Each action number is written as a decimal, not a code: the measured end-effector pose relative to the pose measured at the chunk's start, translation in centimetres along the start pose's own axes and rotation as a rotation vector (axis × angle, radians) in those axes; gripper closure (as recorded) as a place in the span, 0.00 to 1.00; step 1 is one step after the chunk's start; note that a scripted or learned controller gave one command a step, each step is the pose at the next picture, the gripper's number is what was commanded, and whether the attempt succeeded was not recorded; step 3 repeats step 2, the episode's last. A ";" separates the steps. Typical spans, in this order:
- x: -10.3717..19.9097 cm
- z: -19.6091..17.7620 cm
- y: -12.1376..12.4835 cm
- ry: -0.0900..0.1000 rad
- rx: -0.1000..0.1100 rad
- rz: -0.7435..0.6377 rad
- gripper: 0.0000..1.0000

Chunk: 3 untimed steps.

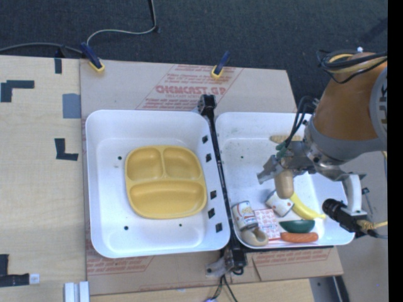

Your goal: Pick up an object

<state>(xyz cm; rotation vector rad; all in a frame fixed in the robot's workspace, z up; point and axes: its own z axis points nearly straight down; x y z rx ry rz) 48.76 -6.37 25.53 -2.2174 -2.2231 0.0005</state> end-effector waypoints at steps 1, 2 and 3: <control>-0.9 0.5 -0.4 -0.001 0.000 0.002 1.00; 0.0 0.7 -0.3 0.000 -0.001 0.001 1.00; 0.0 0.7 -0.3 0.000 -0.001 0.001 1.00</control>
